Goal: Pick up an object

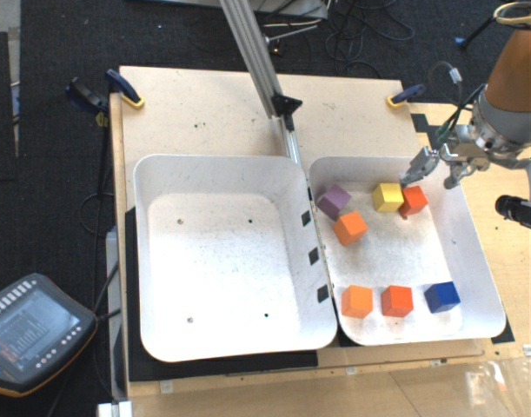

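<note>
A slanted overhead look at a pale bench carrying two shallow white bins side by side. The left bin has only dark specks on its floor. The right bin holds seven small blocks.

The grey arm with its orange band enters at about two o'clock in the view. Its gripper hangs over the far right corner of the right bin, its two fingers spread apart with nothing between them.

Nearest the gripper is a red-orange block, lying just beside the left fingertip, toward seven o'clock from the gripper. A yellow block touches it on the nine o'clock side. Further toward eight o'clock sit a purple block and an orange block.

Along the near edge of the bin, well apart from the gripper at about six o'clock, stand three more — an orange cube, a red-orange cube and a blue cube.

The likely target is the red-orange block by the fingertip; being pressed against the yellow one, it leaves little room for a finger on that side — a grip across the other two faces looks safer.
</note>
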You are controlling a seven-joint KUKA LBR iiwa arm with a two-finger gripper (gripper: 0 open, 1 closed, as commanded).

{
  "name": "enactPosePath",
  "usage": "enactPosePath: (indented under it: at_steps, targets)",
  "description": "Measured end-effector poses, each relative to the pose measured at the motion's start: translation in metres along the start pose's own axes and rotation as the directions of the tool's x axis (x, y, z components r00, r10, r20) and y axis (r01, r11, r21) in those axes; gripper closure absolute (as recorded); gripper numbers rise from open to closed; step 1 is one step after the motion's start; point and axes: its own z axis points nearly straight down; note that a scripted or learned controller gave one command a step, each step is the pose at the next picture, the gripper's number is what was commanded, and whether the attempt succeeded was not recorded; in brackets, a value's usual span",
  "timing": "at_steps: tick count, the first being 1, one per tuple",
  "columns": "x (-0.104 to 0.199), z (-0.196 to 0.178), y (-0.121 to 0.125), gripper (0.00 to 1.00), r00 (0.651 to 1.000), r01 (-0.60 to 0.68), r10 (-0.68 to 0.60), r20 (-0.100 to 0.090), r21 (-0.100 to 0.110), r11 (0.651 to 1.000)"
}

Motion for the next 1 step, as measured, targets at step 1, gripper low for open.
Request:
enactPosePath:
  at_steps: [1]
  targets:
    - [0.0002, -0.0030, 0.0009, 0.00, 1.000, 0.002, -0.002, 0.002, -0.004, 1.000]
